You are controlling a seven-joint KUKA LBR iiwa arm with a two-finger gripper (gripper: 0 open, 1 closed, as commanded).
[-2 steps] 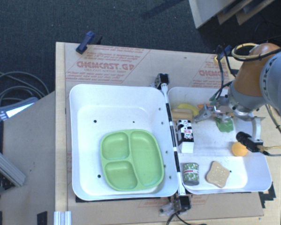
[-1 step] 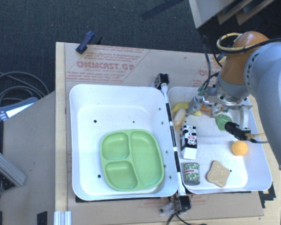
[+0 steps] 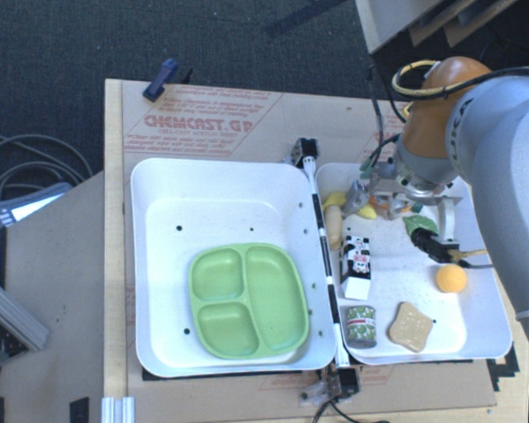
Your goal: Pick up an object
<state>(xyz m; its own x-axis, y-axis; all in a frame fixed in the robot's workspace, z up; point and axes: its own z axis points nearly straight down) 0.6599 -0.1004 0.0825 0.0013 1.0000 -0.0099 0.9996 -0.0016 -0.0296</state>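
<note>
Bench with two bins, seen from above. A blue clip (image 3: 161,79) lies on the board outside the left bin (image 3: 144,187), at its 11 o'clock. In that bin a green tray (image 3: 247,298) with three compartments lies flat, toward 5 o'clock. The right bin (image 3: 483,343) holds the loose objects for picking. Along its 9 o'clock wall, from the far end to the near end, are a yellow piece (image 3: 334,204), a cow-print carton (image 3: 358,255), a white block (image 3: 358,289) touching the carton's near end, and a green can (image 3: 360,326) upright at 7 o'clock. The gripper (image 3: 377,203) is over the bin's 11 o'clock corner, just beside the yellow piece, at its 3 o'clock; whether it is open or closed cannot be told. A tan cracker (image 3: 411,326) lies at 6 o'clock in the bin, just beside the can. A green piece (image 3: 418,226) lies near the gripper, at its 4 o'clock. An orange ball (image 3: 452,278) sits toward 3 o'clock, apart from the cracker. The grey arm (image 3: 507,148) enters from 2 o'clock
</note>
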